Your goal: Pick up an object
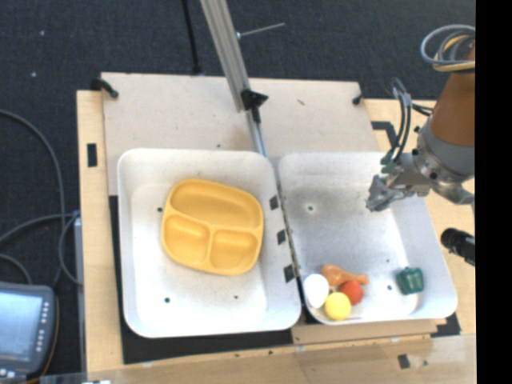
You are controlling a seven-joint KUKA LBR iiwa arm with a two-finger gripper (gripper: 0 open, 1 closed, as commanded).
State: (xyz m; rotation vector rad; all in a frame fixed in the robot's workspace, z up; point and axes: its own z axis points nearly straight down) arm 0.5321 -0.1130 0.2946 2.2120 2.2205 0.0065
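Note:
My gripper [381, 196] hangs over the upper right part of the right bin [336, 214], with nothing seen between its fingers. Along that bin's front edge lies a small cluster: a white egg-like piece [316, 290], a yellow ball [338, 306], a red piece [353, 292] and an orange piece [344, 277]. A green object [410, 280] rests near the bin's front right corner. All of these lie well below the gripper in the view.
The left bin [144, 294] holds a yellow divided tray [213, 226]. A slanted aluminium rail [228, 42] rises from behind the bins. Cables run along the floor at the left, and a screen [24, 326] sits at the lower left.

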